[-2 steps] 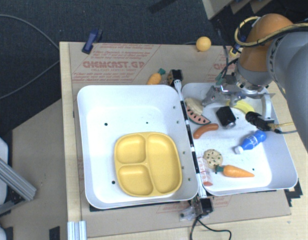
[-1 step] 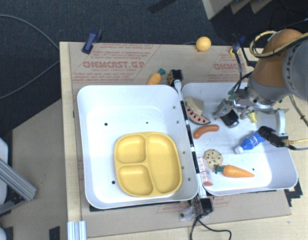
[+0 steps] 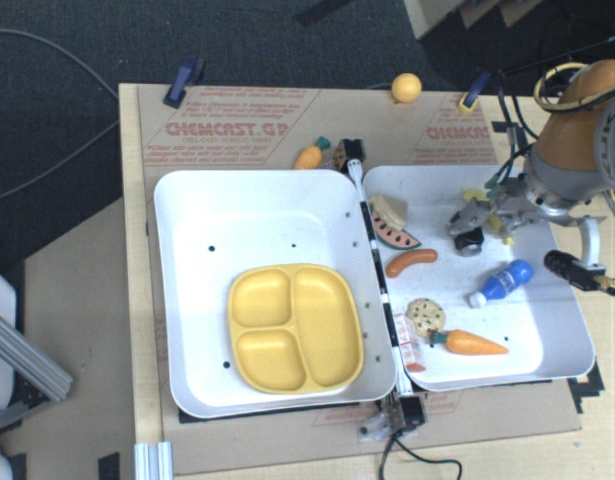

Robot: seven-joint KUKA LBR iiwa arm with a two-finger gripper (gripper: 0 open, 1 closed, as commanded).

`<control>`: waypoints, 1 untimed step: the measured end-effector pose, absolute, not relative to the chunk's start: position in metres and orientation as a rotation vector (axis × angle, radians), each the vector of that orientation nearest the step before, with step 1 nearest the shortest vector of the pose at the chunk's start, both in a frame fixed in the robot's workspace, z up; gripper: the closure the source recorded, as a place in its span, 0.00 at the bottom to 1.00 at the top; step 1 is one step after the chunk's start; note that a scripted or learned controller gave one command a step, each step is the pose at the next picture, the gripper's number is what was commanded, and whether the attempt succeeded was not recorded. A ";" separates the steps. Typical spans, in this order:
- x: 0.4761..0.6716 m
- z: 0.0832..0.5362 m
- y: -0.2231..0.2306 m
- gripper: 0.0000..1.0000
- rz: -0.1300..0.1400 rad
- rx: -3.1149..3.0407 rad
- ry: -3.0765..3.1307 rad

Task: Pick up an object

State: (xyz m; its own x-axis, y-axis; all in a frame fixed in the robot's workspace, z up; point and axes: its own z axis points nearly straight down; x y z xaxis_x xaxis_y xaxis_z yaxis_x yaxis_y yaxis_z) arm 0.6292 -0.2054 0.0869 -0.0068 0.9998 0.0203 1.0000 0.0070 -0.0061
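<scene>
Nearest in the right bin lie a carrot and a cookie, with a blue bottle just beyond and a sausage and watermelon slice farther left. The left bin carries a yellow divided plate. At the far right the gripper hangs low over the bin's far part; whether its claw is apart or together I cannot tell. Nothing looks lifted, so the pick seems yet to be made.

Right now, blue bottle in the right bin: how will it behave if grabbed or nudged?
The blue bottle lies on its side on the right bin's flat floor, so a nudge would probably roll it. It looks small, smooth and rounded, likely light and may slip from a loose pinch. Its white cap end narrows, offering less grip.
</scene>
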 end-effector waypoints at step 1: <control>0.664 0.084 -0.170 0.00 0.012 -2.215 -2.210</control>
State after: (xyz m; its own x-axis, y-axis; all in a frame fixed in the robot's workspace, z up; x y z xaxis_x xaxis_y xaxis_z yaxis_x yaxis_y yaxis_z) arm 0.6641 -0.1705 0.0840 0.0022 1.0000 0.0031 0.9999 -0.0022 -0.0143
